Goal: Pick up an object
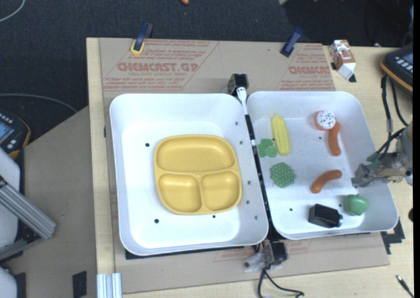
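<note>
Two white bins sat side by side on the bench; the left bin [131, 159] carried a yellow divided tray [197, 173], the right bin [302, 103] a scatter of small toys. The gripper [373, 173] hung low over the right bin's right rim, coming in from the right side. Its fingers appeared as a dark, blurred cluster; how far apart they stood could not be told, and nothing was visibly between them. Nearest object: a green round piece [356, 205], just below and slightly left of the gripper, close to the bin's lower right corner. Next: an orange sausage [326, 180], lying to the gripper's left, long axis tilted up toward the right. A black block [325, 215] lay left of the green piece. Farther off: a second sausage [335, 140], a corn cob [281, 134] lying roughly upright in view, a green dotted disc [282, 174]. Judged likeliest target the green piece, needing a short move downward in view.
</note>
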Robot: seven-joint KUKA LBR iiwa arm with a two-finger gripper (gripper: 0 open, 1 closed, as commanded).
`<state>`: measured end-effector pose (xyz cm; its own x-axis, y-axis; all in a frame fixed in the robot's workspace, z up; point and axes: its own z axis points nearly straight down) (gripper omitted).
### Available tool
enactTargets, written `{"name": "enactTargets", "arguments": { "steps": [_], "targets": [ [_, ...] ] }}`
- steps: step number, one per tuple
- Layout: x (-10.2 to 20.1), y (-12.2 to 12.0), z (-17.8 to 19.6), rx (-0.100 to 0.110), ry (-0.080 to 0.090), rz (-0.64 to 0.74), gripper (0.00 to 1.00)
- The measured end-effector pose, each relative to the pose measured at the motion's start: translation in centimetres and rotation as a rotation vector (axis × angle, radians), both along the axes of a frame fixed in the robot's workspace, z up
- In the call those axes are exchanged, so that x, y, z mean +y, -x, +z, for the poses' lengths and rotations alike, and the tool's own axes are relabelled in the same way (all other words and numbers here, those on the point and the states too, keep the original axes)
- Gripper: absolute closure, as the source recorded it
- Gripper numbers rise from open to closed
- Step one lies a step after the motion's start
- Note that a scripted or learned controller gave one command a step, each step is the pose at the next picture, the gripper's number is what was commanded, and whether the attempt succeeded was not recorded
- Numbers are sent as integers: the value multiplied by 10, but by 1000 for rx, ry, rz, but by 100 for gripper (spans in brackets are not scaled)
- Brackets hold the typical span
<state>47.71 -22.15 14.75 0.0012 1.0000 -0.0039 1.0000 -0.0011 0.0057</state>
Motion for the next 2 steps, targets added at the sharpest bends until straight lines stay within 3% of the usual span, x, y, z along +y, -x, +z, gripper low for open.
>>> {"name": "enactTargets", "arguments": {
  "steps": [1, 2],
  "targets": [
    [1, 7, 59, -1, 0, 2, 100],
    [0, 6, 79, 1, -1, 2, 100]
  ]
}}
